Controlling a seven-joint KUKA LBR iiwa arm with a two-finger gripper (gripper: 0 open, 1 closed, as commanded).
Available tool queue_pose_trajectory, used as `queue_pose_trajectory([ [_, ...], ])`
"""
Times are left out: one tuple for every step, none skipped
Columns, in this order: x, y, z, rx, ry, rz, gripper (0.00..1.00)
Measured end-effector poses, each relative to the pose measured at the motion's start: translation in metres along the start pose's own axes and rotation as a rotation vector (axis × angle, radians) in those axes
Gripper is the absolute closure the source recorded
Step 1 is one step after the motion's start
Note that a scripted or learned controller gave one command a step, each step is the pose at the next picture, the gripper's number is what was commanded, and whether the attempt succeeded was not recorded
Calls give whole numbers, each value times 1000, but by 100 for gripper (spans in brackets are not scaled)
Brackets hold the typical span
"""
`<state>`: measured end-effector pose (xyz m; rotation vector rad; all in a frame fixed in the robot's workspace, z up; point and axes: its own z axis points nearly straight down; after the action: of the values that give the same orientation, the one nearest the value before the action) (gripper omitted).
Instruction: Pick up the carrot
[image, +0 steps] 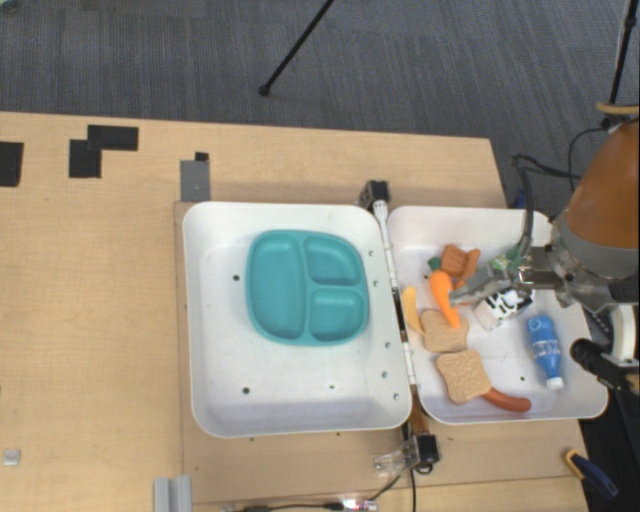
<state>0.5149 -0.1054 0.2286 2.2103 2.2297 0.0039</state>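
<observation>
Currently the carrot (444, 299) lies in the right bin (590, 405), near its left wall, beside the bread (443, 331). The gripper (470, 291) hovers just right of it; whether the jaws are open or closed cannot be told. Judged a light, stiff, smooth toy, it is best gripped across its thick upper half.

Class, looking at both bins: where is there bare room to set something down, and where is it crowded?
Free: the left bin floor around the teal plate, especially below it. Crowded: the right bin, where carrot, bread slices, sausage and bottle cluster.
</observation>
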Motion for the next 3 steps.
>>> queue_pose_trajectory([
  [15, 30, 144, 1, -3, 261, 0],
  [18, 33, 133, -4, -1, 260, 100],
  [117, 124, 38, -12, 8, 265, 100],
])
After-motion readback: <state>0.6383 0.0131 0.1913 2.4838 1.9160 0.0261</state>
